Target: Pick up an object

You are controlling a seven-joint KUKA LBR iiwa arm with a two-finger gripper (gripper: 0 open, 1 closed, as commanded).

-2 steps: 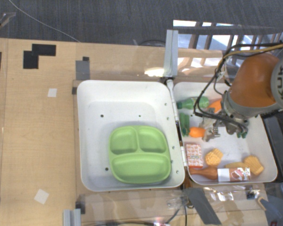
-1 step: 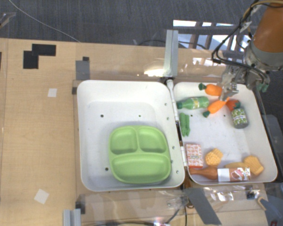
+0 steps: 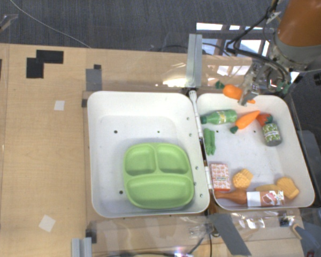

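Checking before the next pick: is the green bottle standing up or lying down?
Lying down: the green bottle rests on its side on the right bin floor.

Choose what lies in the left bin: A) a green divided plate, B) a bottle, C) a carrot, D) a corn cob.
A: the green divided plate lies in the left bin; the carrot, green bottle and corn cob lie in the right bin.

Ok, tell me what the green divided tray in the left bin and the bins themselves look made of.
Green three-compartment tray: likely moulded plastic, smooth with a soft sheen, rounded one-piece edges. Shallow white left bin and right bin: probably thin formed plastic, matte to lightly glossy, with rounded corners and gently curved walls.
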